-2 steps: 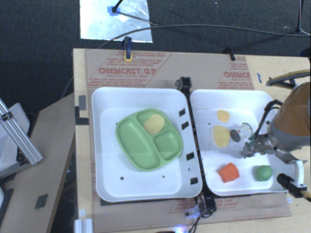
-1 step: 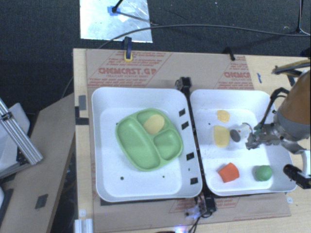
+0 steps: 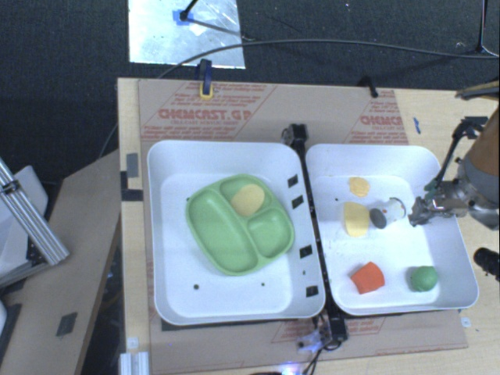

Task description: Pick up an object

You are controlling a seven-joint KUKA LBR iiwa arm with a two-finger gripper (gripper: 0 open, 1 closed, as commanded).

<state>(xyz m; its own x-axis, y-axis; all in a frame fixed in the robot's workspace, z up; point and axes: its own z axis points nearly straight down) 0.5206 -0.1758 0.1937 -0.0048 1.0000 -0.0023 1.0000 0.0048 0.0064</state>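
Note:
My gripper (image 3: 419,212) hangs low over the right bin (image 3: 406,162), near its right wall, reaching in from the right. Just to its left lies a small grey and white object (image 3: 382,214), close to the gripper's tip; whether they touch is unclear. A pale yellow block (image 3: 356,219) lies beside that object on its left. Further back sits a small orange-yellow round piece (image 3: 358,186). Toward the front of the bin are an orange-red piece (image 3: 367,277) and a green ball (image 3: 423,278).
The left bin (image 3: 180,170) holds a green divided plate (image 3: 223,237) with a yellow lump (image 3: 248,200) in its back compartment. A black divider with clips (image 3: 306,225) runs between the bins. A cardboard sheet (image 3: 258,108) lies under both.

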